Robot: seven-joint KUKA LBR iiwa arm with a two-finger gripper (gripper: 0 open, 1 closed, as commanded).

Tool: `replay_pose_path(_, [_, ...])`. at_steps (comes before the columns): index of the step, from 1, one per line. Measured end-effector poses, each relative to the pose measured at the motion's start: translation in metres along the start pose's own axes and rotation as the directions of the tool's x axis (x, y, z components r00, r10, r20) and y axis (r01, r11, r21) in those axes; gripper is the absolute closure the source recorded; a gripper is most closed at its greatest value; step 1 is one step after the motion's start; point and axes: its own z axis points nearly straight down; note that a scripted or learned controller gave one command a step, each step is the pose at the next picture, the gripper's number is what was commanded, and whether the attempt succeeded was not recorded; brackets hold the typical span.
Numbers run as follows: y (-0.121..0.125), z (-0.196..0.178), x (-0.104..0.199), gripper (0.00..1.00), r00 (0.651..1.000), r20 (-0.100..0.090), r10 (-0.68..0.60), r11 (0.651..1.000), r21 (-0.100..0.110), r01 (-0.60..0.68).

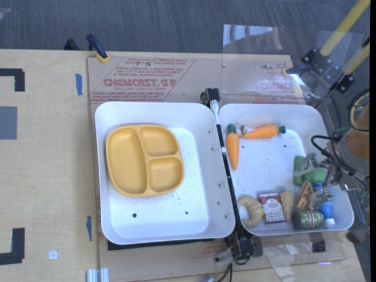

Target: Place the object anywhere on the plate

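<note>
The left bin (154, 228) holds a yellow divided plate (144, 159) with three compartments, set toward its left side. The right bin (276, 157) holds the loose objects. Two toy carrots lie at its far left: one carrot (232, 149) runs along the left wall, the other carrot (261, 132) lies along the far wall. A bagel (251, 210), a small red box (271, 207) and a green can (308, 218) sit along the near wall. The gripper (322, 184) is at the right bin's right side, among green items (309, 169). Its finger state cannot be determined.
</note>
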Motion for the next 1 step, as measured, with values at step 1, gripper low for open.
replay_pose_path(1, [0.0, 0.0, 0.0, 0.0, 1.0, 0.0, 0.0, 1.0, 0.0, 0.0])
